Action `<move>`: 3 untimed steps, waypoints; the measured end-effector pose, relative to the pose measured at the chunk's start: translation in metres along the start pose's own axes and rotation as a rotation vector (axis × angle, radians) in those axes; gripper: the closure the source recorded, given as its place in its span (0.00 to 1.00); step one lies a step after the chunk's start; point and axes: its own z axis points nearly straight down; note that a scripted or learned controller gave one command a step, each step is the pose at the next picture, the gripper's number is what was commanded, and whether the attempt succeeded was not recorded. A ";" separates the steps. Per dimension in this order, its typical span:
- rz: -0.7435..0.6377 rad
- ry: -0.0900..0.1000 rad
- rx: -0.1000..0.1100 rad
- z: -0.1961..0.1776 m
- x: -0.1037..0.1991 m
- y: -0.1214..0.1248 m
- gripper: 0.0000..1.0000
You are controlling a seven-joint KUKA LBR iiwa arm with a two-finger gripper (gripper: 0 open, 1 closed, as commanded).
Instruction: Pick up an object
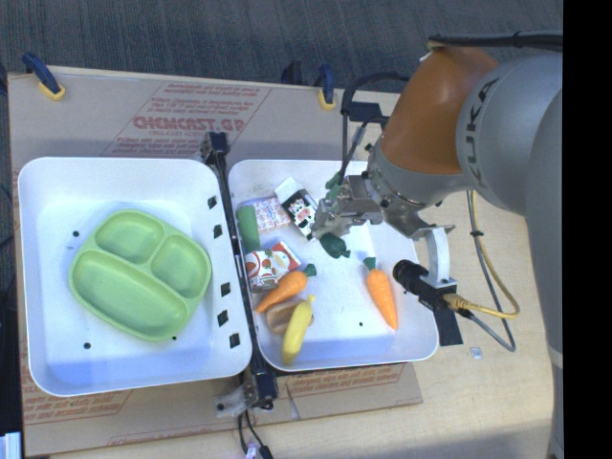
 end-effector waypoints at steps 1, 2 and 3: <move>0.021 0.001 0.012 0.006 0.064 -0.056 1.00; 0.018 0.001 0.011 -0.004 0.063 -0.056 1.00; 0.013 0.001 0.010 -0.015 0.063 -0.055 1.00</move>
